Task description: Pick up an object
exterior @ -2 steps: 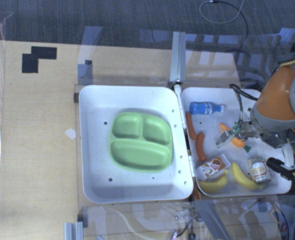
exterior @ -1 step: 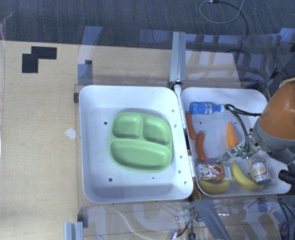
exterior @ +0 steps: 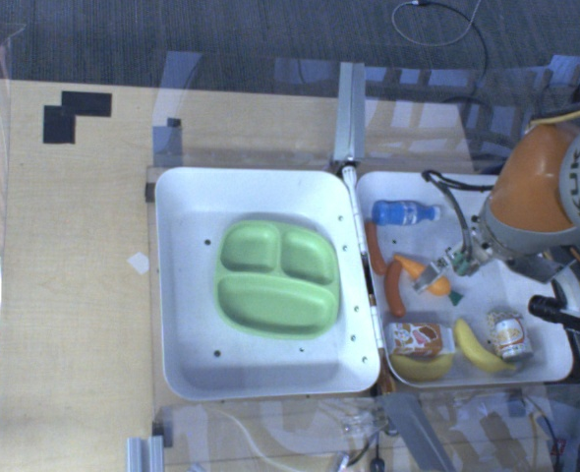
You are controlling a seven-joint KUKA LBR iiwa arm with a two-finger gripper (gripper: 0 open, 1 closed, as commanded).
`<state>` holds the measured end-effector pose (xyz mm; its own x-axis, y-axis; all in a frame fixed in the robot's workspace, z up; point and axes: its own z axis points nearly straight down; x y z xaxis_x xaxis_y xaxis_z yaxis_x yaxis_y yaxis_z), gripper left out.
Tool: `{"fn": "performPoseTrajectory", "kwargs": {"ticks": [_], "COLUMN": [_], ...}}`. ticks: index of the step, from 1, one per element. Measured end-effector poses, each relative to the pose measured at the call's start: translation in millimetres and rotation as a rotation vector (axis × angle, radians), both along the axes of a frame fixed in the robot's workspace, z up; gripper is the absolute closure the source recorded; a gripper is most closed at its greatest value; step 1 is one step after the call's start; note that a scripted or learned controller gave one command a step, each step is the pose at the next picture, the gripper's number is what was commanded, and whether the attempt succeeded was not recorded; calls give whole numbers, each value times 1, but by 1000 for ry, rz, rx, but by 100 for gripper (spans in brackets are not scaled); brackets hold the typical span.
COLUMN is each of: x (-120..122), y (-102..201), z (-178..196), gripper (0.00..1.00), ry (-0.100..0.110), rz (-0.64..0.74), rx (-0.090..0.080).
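Note:
My gripper (exterior: 445, 271) hangs low in the middle of the right bin (exterior: 555, 362), reaching in from the right. Its tip is right over an orange carrot-like piece (exterior: 409, 265) with a green end (exterior: 455, 298); whether it touches the piece I cannot tell. Left of it lie two red-orange sausages (exterior: 395, 291), (exterior: 374, 248). A blue bottle (exterior: 404, 212) lies on its side at the bin's back. Along the front sit a small can (exterior: 509, 334), a banana (exterior: 478, 347) and a printed packet (exterior: 416, 339) on a yellow fruit (exterior: 423, 366).
The left bin (exterior: 187, 264) holds a green divided plate (exterior: 276, 277). A metal divider (exterior: 347, 126) runs between the bins at the back. The arm's orange band (exterior: 536, 180) looms over the right bin's far right corner. Cables trail behind it.

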<state>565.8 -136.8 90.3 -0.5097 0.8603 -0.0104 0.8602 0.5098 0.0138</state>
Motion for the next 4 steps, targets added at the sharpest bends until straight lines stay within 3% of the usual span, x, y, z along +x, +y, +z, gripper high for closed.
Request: {"fn": "performPoseTrajectory", "kwargs": {"ticks": [1,2,3,4], "x": [2,46,48,70], "y": [2,11,12,84], "z": [12,-2,11,138], "gripper": [100,100,100,100], "ry": [-3,7,-1,8], "rz": [2,-80,-76,-79], "rx": [3,2,2,3]}}
